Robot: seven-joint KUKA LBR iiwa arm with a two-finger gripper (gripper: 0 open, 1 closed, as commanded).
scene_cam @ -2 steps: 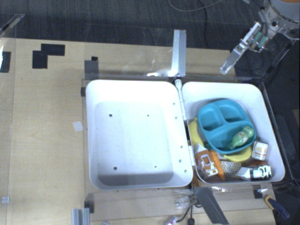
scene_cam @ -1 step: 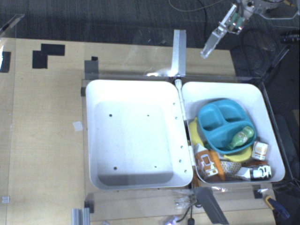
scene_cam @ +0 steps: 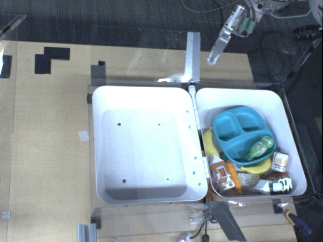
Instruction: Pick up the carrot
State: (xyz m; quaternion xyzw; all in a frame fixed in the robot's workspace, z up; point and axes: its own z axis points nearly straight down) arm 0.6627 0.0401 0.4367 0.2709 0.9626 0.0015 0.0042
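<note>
**A:** What sits in the right bin (scene_cam: 282, 102)?

**B:** A blue divided plate (scene_cam: 237, 127) takes up the middle of it. A green bottle (scene_cam: 261, 147) lies in the plate's near-right compartment. A yellow dish (scene_cam: 208, 140) is under the plate, showing along its left and near edges.

**A:** And around the plate?

**B:** Just beyond its near-right rim stands a small jar (scene_cam: 279, 162) with a pale label. Nearer the camera than the plate, a black-and-white tube (scene_cam: 277, 185) lies against the bin's wall. Off the plate's near-left corner lies a brown packet (scene_cam: 221, 174) with white lettering.

**A:** Where is the carrot?

**B:** As far as I can tell, the carrot (scene_cam: 236, 180) is the orange piece touching the packet's right side, below the plate's near rim. It is small and crowded, so I cannot be sure. The packet, the yellow dish and the tube hem it in.

**A:** The other bin?

**B:** The left bin (scene_cam: 141, 135), left of the plate, shows a white floor with a few dark dots.

**A:** And the gripper?

**B:** The gripper (scene_cam: 213, 58) hangs well beyond the plate, past the far wall of the bins, tilted down to the left beside a metal post (scene_cam: 193, 54). Whether it is open or closed I cannot tell. A thin cable (scene_cam: 202, 1) loops behind it.
</note>
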